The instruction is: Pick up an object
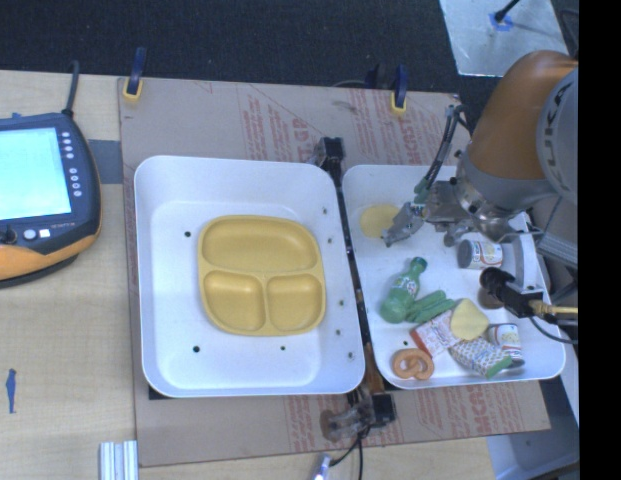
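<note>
The right bin (pixel 382 180) holds several small objects. A pale yellow round piece (pixel 374 220) lies near its left wall. Below it lie a green bottle (pixel 401 290) and a green pod-like piece (pixel 428 306). A brown pretzel (pixel 412 364) sits at the front, with a red-and-white packet (pixel 437 336) and a yellow wedge (pixel 469 319) beside it. A small can (pixel 480 255) stands to the right. My gripper (pixel 402 226) hangs low over the bin's upper part, just right of the yellow round piece. I see nothing held in it.
The left bin (pixel 170 368) carries a yellow divided tray (pixel 260 273). A teach pendant (pixel 35 193) lies on the bench at the far left. The arm (pixel 520 118) covers the right bin's back right corner. More small items (pixel 495 353) crowd the front right corner.
</note>
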`<action>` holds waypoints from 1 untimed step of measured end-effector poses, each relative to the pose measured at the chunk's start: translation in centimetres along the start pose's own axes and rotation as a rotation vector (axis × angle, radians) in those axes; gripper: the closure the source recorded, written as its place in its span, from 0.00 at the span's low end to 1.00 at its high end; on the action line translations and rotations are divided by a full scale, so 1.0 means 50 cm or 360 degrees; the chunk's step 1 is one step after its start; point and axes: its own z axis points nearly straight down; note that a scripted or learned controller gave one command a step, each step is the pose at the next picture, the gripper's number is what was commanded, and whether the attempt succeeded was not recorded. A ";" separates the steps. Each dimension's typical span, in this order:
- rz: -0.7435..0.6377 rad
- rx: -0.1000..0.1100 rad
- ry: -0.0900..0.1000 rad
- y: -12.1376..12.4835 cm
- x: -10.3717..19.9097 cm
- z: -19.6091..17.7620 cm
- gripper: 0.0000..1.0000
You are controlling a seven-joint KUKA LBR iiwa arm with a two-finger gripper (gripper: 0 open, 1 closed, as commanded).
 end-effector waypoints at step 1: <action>-0.0001 0.0003 -0.0002 -0.035 -0.074 0.059 0.00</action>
